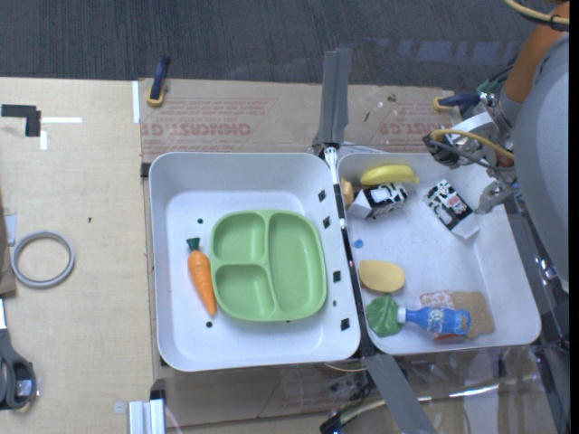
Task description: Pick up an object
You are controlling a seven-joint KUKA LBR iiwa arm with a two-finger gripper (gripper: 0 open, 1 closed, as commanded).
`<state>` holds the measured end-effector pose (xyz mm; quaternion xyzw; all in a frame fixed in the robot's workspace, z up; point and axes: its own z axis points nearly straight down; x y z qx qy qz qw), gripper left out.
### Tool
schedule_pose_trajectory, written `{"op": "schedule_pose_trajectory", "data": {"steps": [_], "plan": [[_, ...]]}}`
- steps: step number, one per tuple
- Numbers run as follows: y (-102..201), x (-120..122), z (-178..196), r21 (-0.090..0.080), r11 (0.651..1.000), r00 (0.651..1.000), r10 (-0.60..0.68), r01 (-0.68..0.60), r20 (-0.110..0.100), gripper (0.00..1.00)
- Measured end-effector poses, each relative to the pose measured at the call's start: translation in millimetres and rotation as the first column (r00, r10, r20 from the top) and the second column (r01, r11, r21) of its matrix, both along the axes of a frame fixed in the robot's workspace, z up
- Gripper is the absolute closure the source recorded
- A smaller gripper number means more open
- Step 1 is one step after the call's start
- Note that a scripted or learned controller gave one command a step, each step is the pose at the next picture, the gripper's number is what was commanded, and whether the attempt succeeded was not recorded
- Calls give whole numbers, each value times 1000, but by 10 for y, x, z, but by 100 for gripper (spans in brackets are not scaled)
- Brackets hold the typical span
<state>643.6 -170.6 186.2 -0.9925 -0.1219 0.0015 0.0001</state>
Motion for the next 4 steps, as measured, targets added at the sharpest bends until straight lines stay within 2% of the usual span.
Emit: {"op": "schedule_pose_trajectory", "data": {"steps": [1, 2, 3, 4], "plan": [[106, -728, -959, 2, 999, 999, 34, -34, -2, 0], [236, -12, -64, 0, 999, 999, -39, 39, 0, 0], [6, -1084, -959, 3, 985, 985, 170, -170, -2, 0], [439, -499, -954, 1, 999, 999, -41, 41, -1, 0]]}}
